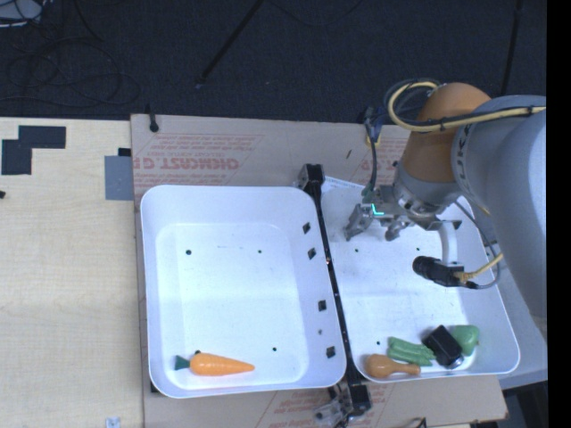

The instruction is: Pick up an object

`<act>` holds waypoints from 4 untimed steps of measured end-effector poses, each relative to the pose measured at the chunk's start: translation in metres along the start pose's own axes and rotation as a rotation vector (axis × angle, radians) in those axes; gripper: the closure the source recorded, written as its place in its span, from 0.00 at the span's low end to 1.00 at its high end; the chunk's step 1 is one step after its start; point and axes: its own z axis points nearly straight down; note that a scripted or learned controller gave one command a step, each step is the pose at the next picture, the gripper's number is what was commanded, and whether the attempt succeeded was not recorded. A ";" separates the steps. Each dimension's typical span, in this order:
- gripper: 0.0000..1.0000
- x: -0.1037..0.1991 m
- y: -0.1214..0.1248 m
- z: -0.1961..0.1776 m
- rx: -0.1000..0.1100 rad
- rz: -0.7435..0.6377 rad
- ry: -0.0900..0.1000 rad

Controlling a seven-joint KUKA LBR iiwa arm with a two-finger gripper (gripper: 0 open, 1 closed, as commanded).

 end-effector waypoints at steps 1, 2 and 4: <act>1.00 -0.001 0.000 -0.010 0.000 0.001 0.000; 0.00 -0.001 0.000 -0.010 0.000 0.002 0.000; 0.00 -0.002 0.000 -0.020 0.000 0.003 0.000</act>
